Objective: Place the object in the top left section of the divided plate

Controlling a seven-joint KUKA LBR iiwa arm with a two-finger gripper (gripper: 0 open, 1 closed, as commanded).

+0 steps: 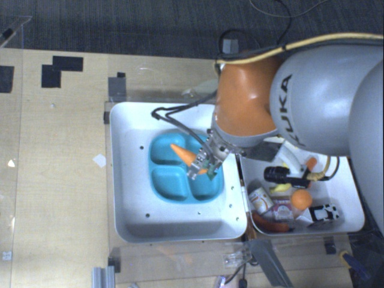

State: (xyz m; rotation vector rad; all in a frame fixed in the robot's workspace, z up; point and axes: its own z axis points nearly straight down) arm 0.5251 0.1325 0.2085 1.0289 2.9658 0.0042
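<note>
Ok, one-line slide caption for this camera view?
Hand with carrot over the blue plate in the left bin.

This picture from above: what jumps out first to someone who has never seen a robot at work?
The big grey arm with its orange band fills the upper right and reaches into the left white bin. There its gripper sits over a bright blue divided plate, with an orange carrot at its tip above the plate's upper part. The right bin holds a jumble of small items.

Glossy plastic plate (blue)
</note>
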